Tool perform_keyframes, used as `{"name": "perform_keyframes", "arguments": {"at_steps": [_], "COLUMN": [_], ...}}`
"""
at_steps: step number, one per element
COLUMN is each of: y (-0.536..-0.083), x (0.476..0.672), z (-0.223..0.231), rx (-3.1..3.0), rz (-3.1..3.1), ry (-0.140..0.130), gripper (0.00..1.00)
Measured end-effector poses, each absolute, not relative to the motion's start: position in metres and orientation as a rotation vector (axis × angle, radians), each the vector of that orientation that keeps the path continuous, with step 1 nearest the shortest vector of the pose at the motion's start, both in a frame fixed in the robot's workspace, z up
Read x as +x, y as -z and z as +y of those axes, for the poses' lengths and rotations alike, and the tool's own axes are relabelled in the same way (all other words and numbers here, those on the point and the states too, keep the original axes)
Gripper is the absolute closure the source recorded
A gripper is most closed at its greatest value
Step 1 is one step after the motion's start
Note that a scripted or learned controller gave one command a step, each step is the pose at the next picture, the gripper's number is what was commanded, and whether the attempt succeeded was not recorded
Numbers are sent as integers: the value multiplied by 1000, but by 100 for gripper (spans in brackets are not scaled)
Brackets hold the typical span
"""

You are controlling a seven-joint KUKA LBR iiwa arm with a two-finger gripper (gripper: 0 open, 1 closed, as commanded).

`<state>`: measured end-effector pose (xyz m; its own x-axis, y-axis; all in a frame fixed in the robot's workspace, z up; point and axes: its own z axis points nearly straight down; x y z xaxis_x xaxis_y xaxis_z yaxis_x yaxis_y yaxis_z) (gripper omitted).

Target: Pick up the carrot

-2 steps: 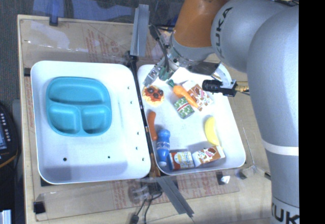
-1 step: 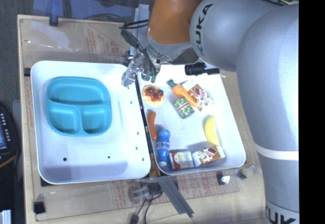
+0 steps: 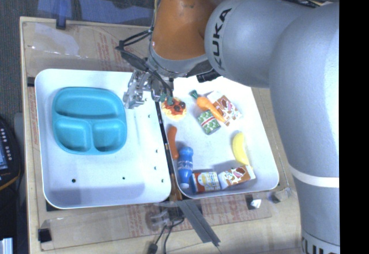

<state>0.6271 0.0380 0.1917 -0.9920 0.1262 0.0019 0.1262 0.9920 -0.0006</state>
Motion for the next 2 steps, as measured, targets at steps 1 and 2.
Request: {"name": "perform_keyframes", "arguments": {"at_steps": [1,2], "y": [-192,-121], "x": [600,610], "z": [82,117], "rx": [118,373], "rz": [-3137,-3125], "ry": [0,1], "gripper": [100,100]}}
